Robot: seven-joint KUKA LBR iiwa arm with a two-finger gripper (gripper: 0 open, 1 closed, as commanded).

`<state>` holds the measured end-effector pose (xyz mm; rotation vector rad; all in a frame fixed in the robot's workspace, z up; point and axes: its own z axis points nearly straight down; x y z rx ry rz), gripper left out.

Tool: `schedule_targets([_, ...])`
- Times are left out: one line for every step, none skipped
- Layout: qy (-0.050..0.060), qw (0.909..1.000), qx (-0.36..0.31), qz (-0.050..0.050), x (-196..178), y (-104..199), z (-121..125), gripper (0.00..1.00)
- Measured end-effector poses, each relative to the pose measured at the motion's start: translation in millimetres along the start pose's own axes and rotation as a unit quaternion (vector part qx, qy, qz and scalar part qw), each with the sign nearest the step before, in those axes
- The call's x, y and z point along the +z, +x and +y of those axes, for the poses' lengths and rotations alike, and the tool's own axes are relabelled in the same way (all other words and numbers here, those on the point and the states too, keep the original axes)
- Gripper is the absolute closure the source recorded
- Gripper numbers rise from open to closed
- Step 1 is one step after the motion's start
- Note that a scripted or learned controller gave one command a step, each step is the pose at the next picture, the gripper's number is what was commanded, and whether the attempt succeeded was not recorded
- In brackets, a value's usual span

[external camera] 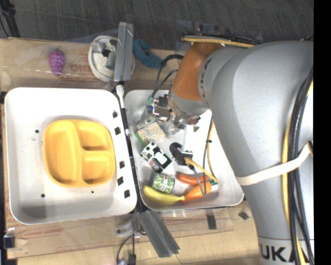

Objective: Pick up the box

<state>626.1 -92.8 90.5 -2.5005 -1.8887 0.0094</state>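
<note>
Box (155, 156) small, black-and-white patterned, tilted in right bin (223, 195), pincer (164, 115) state unclear

A grey KUKA arm (265, 120) with an orange band (188, 73) reaches into the right bin (223, 195), its claw (164, 115) above a patterned box (150, 131). A banana (161, 196) and a carrot (197, 192) lie toward six o'clock. The left bin (22, 148) holds a yellow divided tray (80, 150). A purple grape cluster (57, 61) rests on the bench (22, 65) at eleven o'clock.
</note>
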Motion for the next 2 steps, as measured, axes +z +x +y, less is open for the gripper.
schedule_targets([0.002, 1.0000, -0.002, 0.000, -10, 1, 0, 1.00])
schedule_targets([-0.004, 1.0000, 0.005, 0.000, -173, 31, -9, 1.00])
